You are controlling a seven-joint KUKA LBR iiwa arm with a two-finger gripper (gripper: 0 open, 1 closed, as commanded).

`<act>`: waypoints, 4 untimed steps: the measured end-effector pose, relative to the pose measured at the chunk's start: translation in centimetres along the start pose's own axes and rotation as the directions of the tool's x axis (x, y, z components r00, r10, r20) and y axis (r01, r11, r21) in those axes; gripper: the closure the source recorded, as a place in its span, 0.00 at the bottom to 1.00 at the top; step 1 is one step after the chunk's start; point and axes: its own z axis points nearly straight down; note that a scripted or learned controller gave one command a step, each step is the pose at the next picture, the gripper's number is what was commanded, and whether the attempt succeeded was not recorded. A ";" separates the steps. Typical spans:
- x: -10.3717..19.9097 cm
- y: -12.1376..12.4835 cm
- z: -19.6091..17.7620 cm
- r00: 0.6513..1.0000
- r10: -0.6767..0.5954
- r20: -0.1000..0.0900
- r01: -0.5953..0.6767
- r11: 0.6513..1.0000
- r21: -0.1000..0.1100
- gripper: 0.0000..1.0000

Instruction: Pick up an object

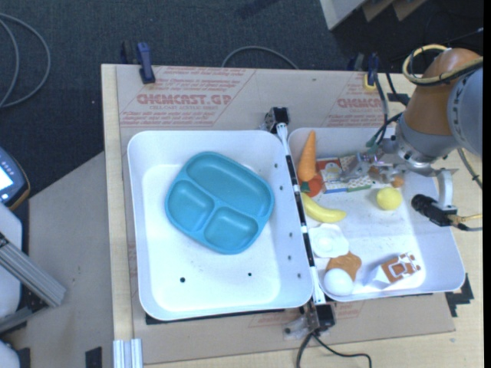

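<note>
Lying nearest, a white egg (338, 282) is touching a brown toy (347, 264) in the right bin (441, 278); beyond, the gripper (374, 165) is hovering over the bin's far end, just beside a lemon (389, 198); its state I cannot tell; the lemon, probably light, smooth and rounded, is likely needing a pinch across its middle.

Well left of the pincer (367, 169), in the left bin (146, 205): blue tray (220, 202), three compartments, lying flat. Under both bins: printed cardboard (192, 98). Far up-left of the pincer, on the cardboard's back edge: blue clamp (143, 60). Above the pincer, near: second clamp (371, 69). All around: dark carpet (77, 14).
</note>
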 end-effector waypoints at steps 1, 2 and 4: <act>-1.2 -3.0 -0.6 1.000 0.004 0.005 -0.004 1.000 -0.009 0.00; 0.6 4.0 -0.2 1.000 0.001 0.001 -0.001 1.000 0.015 0.00; 2.5 4.1 -0.1 1.000 -0.002 0.003 0.002 1.000 0.003 0.00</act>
